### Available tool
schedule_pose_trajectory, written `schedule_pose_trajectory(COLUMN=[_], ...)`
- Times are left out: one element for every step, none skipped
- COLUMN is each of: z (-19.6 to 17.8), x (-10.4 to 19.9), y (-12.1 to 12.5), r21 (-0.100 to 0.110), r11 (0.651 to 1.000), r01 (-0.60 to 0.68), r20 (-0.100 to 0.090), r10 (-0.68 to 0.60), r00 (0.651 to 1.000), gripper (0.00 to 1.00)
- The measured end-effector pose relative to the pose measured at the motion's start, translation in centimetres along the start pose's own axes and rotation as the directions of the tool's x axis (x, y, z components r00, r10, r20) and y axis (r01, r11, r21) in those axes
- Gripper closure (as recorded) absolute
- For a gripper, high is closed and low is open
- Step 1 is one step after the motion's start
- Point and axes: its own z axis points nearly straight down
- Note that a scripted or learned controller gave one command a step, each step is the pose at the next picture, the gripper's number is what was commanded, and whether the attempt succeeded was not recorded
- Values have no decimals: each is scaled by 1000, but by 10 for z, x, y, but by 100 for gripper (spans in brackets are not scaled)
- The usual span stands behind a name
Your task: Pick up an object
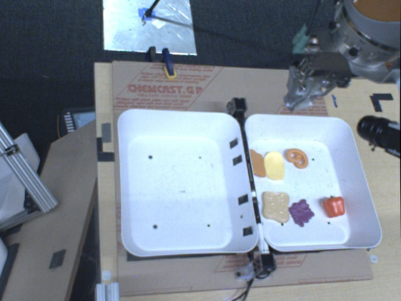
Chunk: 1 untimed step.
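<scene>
Hovering past the right bin's [360, 162] far rim, gripper [299, 99] pointed down off the wrist, your arm carried nothing; pretzel [297, 157], pepper [334, 206], grapes [301, 212], toast [276, 206] lay in that bin

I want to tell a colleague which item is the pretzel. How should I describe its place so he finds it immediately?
Look at the right bin, the one that holds the small toy foods. In its upper row, the pretzel is the item farthest right, beside the pale yellow piece. It is the only brown, twisted ring with holes; its neighbours are solid shapes.
</scene>
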Motion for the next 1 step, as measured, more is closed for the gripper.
schedule_pose_trajectory(z=[-11], x=[0], y=[0], r21=[-2], r11=[1000], r01=[4], r20=[-1], r10=[-4], r00=[1000], gripper=[100])
